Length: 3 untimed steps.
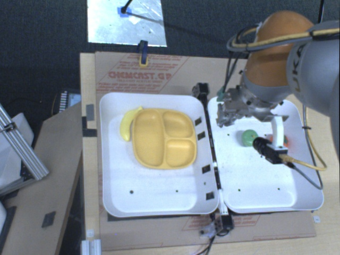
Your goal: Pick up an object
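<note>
Pincer (pixel 229 112) of the grey arm hangs over the far part of the right shallow white bin (pixel 265 195); whether it is spread or closed cannot be told. A small green round object (pixel 248 137) lies just beside it. A yellow divided plastic plate (pixel 162 138) fills the left white bin (pixel 114 190), a yellow banana (pixel 126 123) touching its left rim.

Banana (pixel 127 123) partly under yellow tray (pixel 162 138)

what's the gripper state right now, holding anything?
Gripper: over the right bin, beside the green object; open or shut cannot be told, and nothing is seen held.
</note>
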Each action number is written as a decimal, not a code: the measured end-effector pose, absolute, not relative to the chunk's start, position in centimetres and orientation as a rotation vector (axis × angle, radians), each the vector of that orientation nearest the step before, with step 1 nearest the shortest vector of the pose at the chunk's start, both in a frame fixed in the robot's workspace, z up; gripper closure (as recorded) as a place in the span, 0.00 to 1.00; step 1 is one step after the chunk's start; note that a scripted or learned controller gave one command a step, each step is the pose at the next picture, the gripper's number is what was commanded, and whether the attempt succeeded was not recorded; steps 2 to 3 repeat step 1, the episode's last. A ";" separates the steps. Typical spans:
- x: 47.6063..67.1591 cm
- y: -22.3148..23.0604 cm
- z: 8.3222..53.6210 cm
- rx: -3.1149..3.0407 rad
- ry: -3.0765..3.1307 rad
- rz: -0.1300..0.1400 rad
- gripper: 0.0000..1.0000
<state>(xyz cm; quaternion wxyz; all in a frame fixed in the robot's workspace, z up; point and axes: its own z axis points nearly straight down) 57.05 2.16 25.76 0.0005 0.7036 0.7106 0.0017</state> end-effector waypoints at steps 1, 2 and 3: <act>58.4 7.2 23.7 2.211 2.232 0.003 1.00; 58.4 7.2 23.7 2.211 2.232 0.003 1.00; 58.4 7.2 23.7 2.211 2.232 0.003 1.00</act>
